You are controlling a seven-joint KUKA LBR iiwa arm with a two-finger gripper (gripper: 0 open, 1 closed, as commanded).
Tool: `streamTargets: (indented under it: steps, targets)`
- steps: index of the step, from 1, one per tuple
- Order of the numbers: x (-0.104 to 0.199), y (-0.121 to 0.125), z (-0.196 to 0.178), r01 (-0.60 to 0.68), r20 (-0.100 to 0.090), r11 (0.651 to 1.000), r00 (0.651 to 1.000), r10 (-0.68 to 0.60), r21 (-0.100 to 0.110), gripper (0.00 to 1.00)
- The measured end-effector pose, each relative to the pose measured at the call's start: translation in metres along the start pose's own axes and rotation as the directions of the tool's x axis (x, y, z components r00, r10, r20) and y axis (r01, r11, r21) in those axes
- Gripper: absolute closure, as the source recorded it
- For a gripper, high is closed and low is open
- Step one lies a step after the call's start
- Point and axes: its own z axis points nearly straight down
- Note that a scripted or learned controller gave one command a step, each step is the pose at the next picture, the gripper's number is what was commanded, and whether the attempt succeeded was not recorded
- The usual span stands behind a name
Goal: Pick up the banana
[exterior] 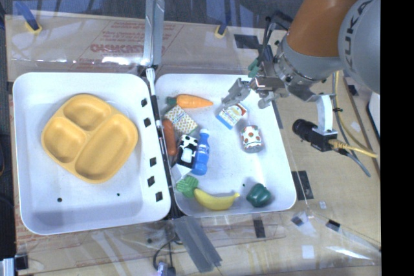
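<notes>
Banana point(215, 200) lies flat near the front edge of the right bin point(278, 158), between a green leafy toy point(187, 186) and a green pepper point(258, 194); judged light, rigid, smooth plastic, best gripped across its mid-section; hand point(240, 92) hovers near the bin's far side, slightly parted, holding nothing.

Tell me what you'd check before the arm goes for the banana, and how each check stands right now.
1. Banana in plain sight, at the near edge of the right bin: ok.
2. Nothing lying on top of it: ok.
3. Room beside it: not ok; a green leafy toy touches its left end, and a dark green pepper sits near its right.
4. Gripper above the banana: not ok; it hangs at the bin's far side, over a small blue-and-white carton.
5. Fingers free of any load: cannot tell.
</notes>
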Motion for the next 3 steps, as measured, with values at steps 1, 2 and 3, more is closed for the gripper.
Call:
streamTargets:
  steps: [1, 2, 3]
  targets:
    - [-0.001, -0.087, 0.130, -0.021, -0.001, 1.000, 1.000, 0.021, 0.001, 0.00]
    - [-0.011, -0.087, 0.196, 0.336, -0.002, 0.942, 0.942, -0.336, 0.000, 0.00]
    - [-0.031, -0.086, 0.161, 0.628, 0.003, 0.778, 0.778, -0.628, -0.003, 0.00]
